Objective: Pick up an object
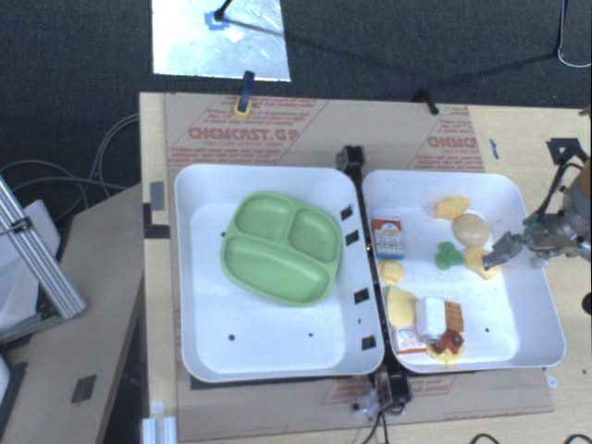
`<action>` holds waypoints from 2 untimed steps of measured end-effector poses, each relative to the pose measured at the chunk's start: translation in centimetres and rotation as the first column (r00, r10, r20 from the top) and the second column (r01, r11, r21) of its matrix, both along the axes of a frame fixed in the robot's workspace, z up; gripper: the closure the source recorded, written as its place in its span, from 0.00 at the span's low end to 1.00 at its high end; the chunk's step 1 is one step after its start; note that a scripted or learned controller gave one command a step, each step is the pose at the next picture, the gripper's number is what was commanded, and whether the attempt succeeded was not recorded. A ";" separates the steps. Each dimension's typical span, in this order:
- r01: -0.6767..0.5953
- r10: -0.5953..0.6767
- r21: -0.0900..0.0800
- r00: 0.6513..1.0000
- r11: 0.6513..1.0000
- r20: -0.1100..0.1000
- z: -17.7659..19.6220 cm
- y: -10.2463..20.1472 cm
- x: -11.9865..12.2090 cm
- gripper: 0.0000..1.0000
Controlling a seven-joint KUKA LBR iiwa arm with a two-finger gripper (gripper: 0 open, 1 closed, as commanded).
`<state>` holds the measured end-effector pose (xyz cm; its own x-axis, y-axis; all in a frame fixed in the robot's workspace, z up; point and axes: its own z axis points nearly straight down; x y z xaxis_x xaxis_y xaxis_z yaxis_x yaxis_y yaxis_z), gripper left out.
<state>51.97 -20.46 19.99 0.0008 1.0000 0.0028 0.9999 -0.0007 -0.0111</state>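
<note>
Left bin [199, 276] holds 1 green divided plate [280, 246], right bin [532, 326] holds small toy foods [427, 317], gripper [504, 248] at its right edge, jaw state unclear.

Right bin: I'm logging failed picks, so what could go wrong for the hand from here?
1. The hand sits at the right bin's right side, where the yellow piece, beige egg and green toy crowd together; it may grab two or knock one aside.
2. That yellow piece is small and could slip out.
</note>
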 end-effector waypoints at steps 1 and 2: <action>-0.004 0.004 -0.003 1.000 1.000 0.012 0.7 0.1 0.3 0.00; -0.002 0.002 -0.002 1.000 1.000 0.010 -3.5 0.1 0.1 0.00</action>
<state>52.02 -20.37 16.47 -0.0013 1.0000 0.0006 1.0000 0.0013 -0.0013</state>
